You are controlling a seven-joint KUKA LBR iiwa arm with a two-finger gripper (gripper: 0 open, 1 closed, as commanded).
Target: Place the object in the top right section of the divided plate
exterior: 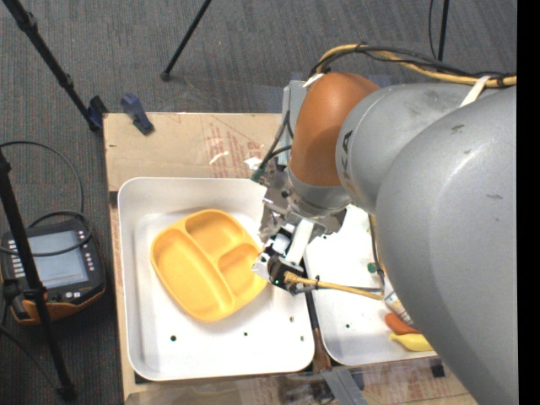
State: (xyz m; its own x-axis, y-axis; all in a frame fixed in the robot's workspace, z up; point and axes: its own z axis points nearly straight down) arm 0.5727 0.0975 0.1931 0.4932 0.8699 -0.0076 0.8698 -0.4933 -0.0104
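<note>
1. Camera view from above: the grey arm (439,184) takes up most of the right side, with its orange band (325,133) bulging over the gap between the two bins.
2. Under everything lies the wooden bench (186,142), bare along its far edge, where a small blue clamp (135,112) sits at the left corner.
3. On the left side of the bench, the left bin (143,310) is a shallow white tray with rounded corners.
4. Just beside it, the right bin (346,327) is largely covered by the arm, so only its left part and near edge are visible.
5. The divided plate (198,268), yellow, lies flat in the left bin, turned at a slant, its right rim close to the bin's right wall. It has one long section on the left and two smaller ones at the top and right, and all three show plain yellow.
6. On the floor to the left of the bench stands a teach pendant (55,264), grey-screened with an orange underside.
7. The gripper (268,260) hangs at the plate's right rim, by the right small section. I cannot tell whether it is open or closed, or whether it carries anything.
8. An orange piece (398,321) and a yellow piece (411,341) lie touching at the right bin's near edge, partly hidden by the arm and well apart from the plate. Which thing is the task's object I cannot tell.
</note>
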